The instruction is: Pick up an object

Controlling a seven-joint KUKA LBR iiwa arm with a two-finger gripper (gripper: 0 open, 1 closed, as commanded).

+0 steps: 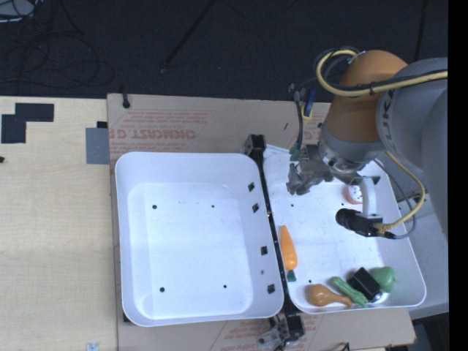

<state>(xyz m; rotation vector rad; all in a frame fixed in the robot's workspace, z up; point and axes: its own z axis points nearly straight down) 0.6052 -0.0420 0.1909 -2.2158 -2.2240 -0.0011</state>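
My gripper (298,184) hangs over the far left part of the right bin (325,251), close to the divider between the bins. An orange carrot (289,248) lies below it along the bin's left wall, apart from the gripper. In the near right corner lie a tan gourd-shaped toy (323,295), a long green piece (348,289), a small black block (363,283) and a round green toy (382,276), bunched together. A small red and white round thing (355,193) sits at the right, partly hidden by the wrist.
The left bin (190,240) is a shallow white tray beside the right one. Both stand on a cardboard sheet (183,126) on the pale bench. The arm's orange band (362,101) and grey body cover the far right corner of the right bin.
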